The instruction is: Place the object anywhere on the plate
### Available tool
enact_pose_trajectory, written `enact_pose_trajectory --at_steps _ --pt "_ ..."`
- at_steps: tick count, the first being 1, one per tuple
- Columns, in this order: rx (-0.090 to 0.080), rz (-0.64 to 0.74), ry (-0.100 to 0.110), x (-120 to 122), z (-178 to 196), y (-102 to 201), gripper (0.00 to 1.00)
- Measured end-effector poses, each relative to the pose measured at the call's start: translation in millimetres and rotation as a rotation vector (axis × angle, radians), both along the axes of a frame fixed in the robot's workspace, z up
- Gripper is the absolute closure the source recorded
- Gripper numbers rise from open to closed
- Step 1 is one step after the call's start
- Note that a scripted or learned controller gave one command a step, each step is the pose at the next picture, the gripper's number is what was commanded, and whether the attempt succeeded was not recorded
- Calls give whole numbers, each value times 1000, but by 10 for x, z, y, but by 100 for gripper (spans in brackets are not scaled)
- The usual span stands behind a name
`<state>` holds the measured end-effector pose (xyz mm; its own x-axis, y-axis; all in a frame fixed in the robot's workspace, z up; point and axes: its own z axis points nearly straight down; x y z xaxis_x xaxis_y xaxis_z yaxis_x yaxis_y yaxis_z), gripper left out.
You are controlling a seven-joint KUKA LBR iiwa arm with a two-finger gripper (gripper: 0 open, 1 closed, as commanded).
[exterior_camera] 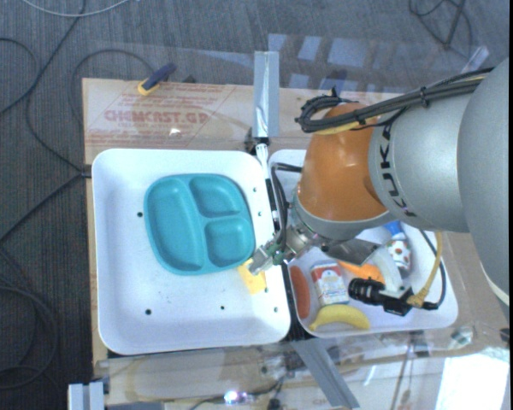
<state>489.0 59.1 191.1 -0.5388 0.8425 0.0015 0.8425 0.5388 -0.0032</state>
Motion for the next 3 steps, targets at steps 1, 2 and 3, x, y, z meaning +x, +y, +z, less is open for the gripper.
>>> enact_pose_trajectory --at_steps 1,2,3 --pt "0 48 -3 -50 66 228 100" --pt "-1 29 -2 -50 -79 -272 100" --pt "-1 92 0 -36 -83 58 100"
